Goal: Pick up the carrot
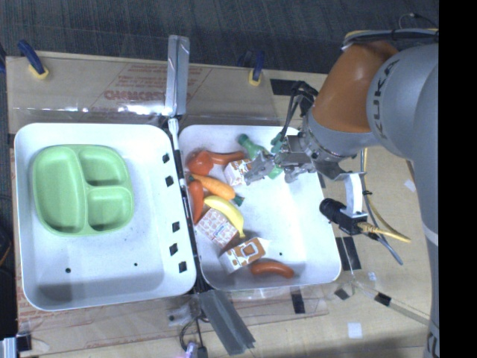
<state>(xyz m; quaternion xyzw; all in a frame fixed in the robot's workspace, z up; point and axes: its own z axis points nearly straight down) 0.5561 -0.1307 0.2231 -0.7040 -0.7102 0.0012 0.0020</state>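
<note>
The left bin (45, 274) carries a green divided plate (82, 189), apart from the work. In the right bin (313, 252), the carrot (214, 186) lies among clutter at the left wall, just far of a banana (227, 211). The gripper (272, 162) hovers to the carrot's right, near a green item (251, 145); how its jaws stand cannot be told.

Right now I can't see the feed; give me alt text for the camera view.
The gripper hangs over the upper middle of the right bin, apart from the carrot, which lies near that bin's left wall among a banana, small cartons and other toy food. The left bin holds a green divided plate.
</note>
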